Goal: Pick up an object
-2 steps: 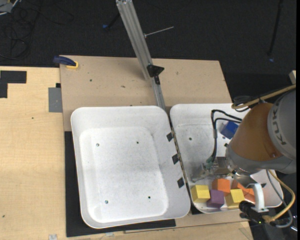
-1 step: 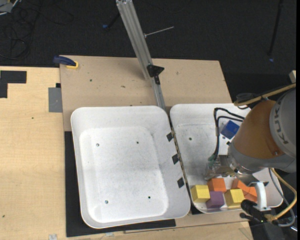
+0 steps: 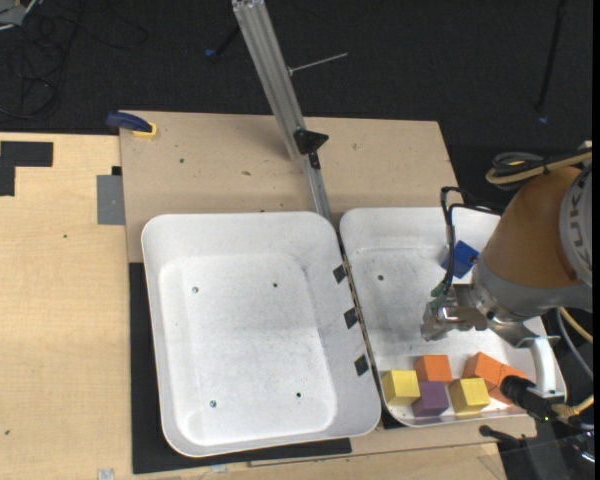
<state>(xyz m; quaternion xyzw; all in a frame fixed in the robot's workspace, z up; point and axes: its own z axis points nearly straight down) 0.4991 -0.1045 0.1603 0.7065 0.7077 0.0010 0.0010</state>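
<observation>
Several small blocks lie in the right bin near its front edge: a yellow block, a purple block, an orange block, a second yellow block and a larger orange block. A blue block sits further back, partly behind the arm. My gripper hangs low over the right bin, just behind the orange block. I see nothing between its fingers from this angle.
The left bin lies beside the right one, with black clips along the shared rim. A slanted aluminium rail rises behind the bins. The wooden bench extends to the left.
</observation>
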